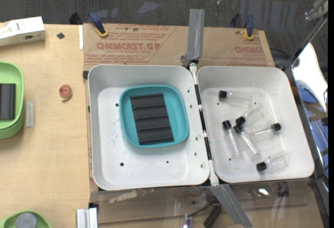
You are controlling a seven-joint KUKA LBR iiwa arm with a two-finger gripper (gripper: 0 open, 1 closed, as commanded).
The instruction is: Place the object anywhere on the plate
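Observation:
A teal plate [178, 117] lies in the left white bin [104, 159], holding a dark ridged block [151, 118] in its middle. The right white bin [292, 164] contains several clear plastic vials with black caps [248, 135], lying scattered on their sides; one [233, 96] rests near the back, another [271, 162] near the front.
A grey divider bar [195, 34] stands behind the seam between the bins. Brown cardboard [135, 44] lies under the bins, held by clamps. On the wooden bench at the left sit a green tray [15, 117], a small red disc [64, 91] and a white box [21, 30].

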